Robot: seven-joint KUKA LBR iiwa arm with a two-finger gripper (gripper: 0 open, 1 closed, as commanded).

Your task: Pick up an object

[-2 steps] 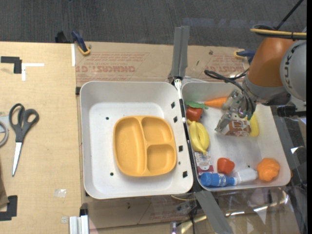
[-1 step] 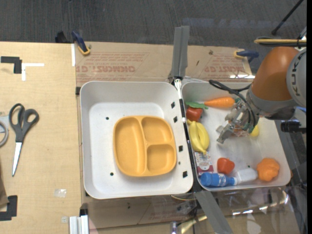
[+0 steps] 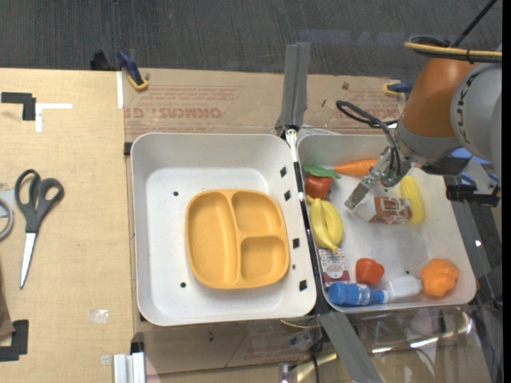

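Gripper (image 3: 369, 188) hung mid right bin (image 3: 459, 230), jaws apart, holding nothing. Carton (image 3: 390, 210) just at 3 o'clock, carrot (image 3: 355, 167) at 12, banana (image 3: 326, 223) at 8. Bare floor at 5 o'clock.

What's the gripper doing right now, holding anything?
Gripper: open, holding nothing, hanging low in the right bin beside the small carton, below the carrot.

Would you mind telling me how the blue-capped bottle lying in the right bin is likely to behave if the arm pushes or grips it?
The bottle lies on its side and looks round, so a push would probably roll it. Its smooth, plastic-looking surface may slip in a grip. It rests beside the red toy and near the bin wall, which might stop a roll but crowd the tool.
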